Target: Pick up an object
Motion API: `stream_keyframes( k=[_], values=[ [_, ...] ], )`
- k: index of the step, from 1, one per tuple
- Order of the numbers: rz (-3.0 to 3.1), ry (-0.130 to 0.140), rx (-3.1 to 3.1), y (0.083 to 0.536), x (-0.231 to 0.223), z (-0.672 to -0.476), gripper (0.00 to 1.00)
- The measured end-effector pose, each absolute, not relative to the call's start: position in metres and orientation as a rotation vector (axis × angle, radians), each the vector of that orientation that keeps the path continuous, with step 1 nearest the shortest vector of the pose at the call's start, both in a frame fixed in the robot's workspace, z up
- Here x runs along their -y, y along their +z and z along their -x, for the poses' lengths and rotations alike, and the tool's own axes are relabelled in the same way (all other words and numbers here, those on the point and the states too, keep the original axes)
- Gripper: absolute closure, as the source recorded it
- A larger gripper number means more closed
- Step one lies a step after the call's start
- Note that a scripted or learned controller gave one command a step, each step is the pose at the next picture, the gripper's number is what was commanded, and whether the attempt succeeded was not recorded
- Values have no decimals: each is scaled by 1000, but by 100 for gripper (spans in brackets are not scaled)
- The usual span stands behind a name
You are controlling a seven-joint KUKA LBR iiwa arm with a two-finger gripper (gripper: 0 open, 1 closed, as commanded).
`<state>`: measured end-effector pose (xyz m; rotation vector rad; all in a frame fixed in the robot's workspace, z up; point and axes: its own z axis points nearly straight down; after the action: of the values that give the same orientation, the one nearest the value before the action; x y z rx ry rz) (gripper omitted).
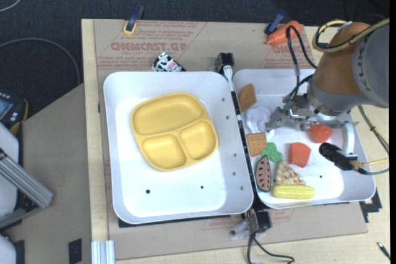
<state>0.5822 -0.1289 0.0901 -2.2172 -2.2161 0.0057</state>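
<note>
White bins sit side by side on the bench [93, 102]. The left bin [124, 195] has a yellow three-compartment plate [174, 131] around its centre, shifted a bit toward 12 o'clock. The right bin [356, 185] holds the loose pieces. The gripper [286, 118] is over the middle of the right bin. The arm [337, 65] comes in from 2 o'clock and covers that bin's 1 to 3 o'clock area, so the floor there is hidden. Can't tell whether the gripper is released, clenched or grasping something, since its tip blends into the clutter below. A white lump [257, 115] lies just at 9 o'clock of the gripper, its outline hard to read against the white floor. A tan cracker [247, 96] is at the bin's 11 o'clock corner. A waffle-textured square [255, 143] lies against the 9 o'clock wall, with a green piece [270, 151] touching it at 4 o'clock. A watermelon slice [263, 173] is at 7 o'clock, beside a pizza wedge [286, 173]. A corn cob [293, 192] lies along the 6 o'clock wall, touching the wedge. A red block [299, 154] is near the centre. A red-orange piece [320, 132] sits at 4 o'clock of the gripper, partly under wrist hardware, so its shape is unclear. Off the bins, a small black-and-white item [167, 62] lies at 12 o'clock of the left bin, too small to identify. A blue-yellow clamp [132, 20] and an orange clamp [281, 33] are on the bench's far edge, the orange one partly behind a cable.
</note>
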Motion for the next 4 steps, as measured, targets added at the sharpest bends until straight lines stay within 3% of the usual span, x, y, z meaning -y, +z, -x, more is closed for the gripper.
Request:
stream_keyframes(
  k=[1,3,4],
  values=[
    [2223,-1,2220,104,129,-584,100],
    [2225,-8,2229,218,126,-573,100],
    [2222,-3,2226,226,126,-574,100]
  ],
)
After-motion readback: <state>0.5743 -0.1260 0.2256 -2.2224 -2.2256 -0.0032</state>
